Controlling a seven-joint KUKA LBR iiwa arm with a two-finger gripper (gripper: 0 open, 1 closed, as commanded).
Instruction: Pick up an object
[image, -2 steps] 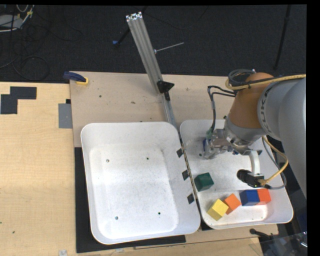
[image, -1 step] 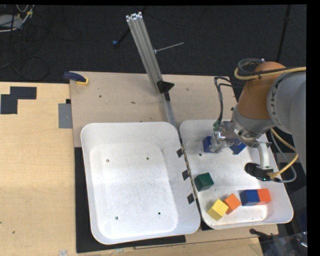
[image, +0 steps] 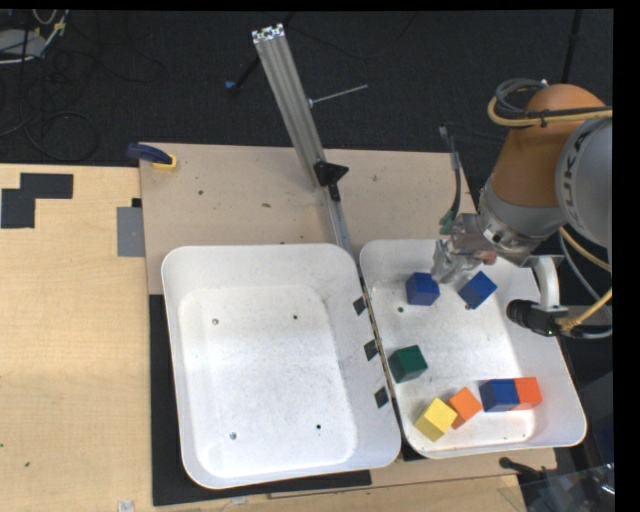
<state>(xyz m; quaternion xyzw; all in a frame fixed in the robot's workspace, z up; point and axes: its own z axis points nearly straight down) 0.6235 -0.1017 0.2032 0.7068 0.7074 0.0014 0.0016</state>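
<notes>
Gripper (image: 452, 262) poised low over right bin (image: 560, 425), between two blue cubes: one (image: 422, 290) beside left fingertip, one (image: 477, 289) beside right, tilted. Fingers apart, nothing between. Judged: positioned for descent onto either cube.

The two white bins (image: 265, 455) look like smooth, faintly glossy plastic, their floors speckled. The counter (image: 70, 330) shows pale matt wood grain; at twelve o'clock lies dark, rough cloth-like flooring (image: 150, 90). A slanted rail (image: 292, 95) looks like brushed metal. The arm (image: 545, 150) has a glossy orange shell. The coloured blocks (image: 408, 362) look matt and smooth.
</notes>
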